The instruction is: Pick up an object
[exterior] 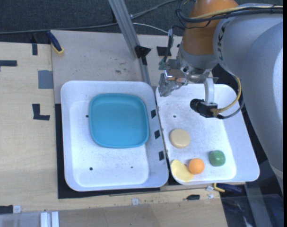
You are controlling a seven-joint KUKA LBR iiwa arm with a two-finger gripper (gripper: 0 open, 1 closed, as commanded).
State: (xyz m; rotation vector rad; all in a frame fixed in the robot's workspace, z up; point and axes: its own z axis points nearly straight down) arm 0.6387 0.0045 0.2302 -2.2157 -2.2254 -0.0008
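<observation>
far left, pale wooden surface point(20, 126) with dark tape marks scattered over it, a yellow-and-blue clip point(56, 44) up near the back edge. moving in, left bin point(72, 174), white and shallow, carrying a teal square plate point(118, 119) lying flat toward the bin's rear half. a slanted metal pole point(129, 30) cutting down from the top to the seam between the bins, black clips along that seam.

across the seam, right bin point(238, 141), white too. up at its back left corner, claw point(168, 86) pointing down, tip low over the bin's near-seam corner, close to the bin wall; hanging off the grey wrist under the orange band point(207, 25). finger gap too small and cluttered to read, so no telling how wide the claw stands, and nothing visibly held. just right of it, a black cable fitting point(204, 108) with a yellow-and-black cable looping off the arm point(256, 46).

down the right bin now, well clear of the claw: a cream round disc point(179, 138) near the middle left. toward the front edge, a yellow banana-like piece point(180, 171) at the front left corner, an orange ball point(196, 166) touching it on its right, and a green round object point(217, 158) a little apart to the right. all four loose on the bin floor.
</observation>
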